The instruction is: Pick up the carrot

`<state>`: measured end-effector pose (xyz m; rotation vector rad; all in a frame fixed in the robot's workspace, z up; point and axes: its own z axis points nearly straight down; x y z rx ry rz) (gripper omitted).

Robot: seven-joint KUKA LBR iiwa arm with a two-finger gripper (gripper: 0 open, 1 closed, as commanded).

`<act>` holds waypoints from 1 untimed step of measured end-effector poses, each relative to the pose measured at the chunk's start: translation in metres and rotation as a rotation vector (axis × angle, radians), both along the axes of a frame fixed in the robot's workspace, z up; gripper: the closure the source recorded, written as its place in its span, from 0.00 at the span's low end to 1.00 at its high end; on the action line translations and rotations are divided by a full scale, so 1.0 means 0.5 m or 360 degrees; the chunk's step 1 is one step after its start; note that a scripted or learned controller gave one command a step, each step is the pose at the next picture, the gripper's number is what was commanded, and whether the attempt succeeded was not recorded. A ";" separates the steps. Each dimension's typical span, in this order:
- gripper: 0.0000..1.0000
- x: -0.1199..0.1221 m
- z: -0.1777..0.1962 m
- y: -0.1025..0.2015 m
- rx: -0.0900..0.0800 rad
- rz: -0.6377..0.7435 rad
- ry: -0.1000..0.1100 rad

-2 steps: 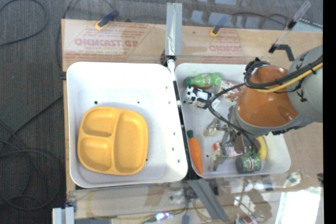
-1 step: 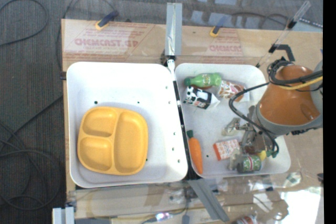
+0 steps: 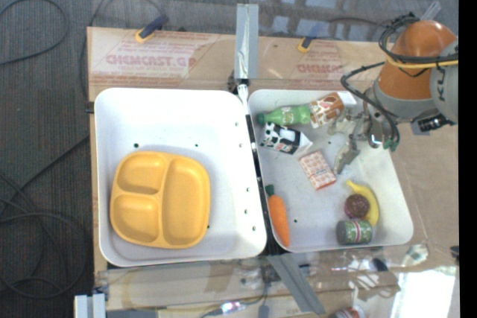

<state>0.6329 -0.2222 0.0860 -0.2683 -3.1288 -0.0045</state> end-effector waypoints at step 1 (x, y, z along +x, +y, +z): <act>0.00 -0.109 0.005 0.156 -0.0004 -0.0256 -0.0018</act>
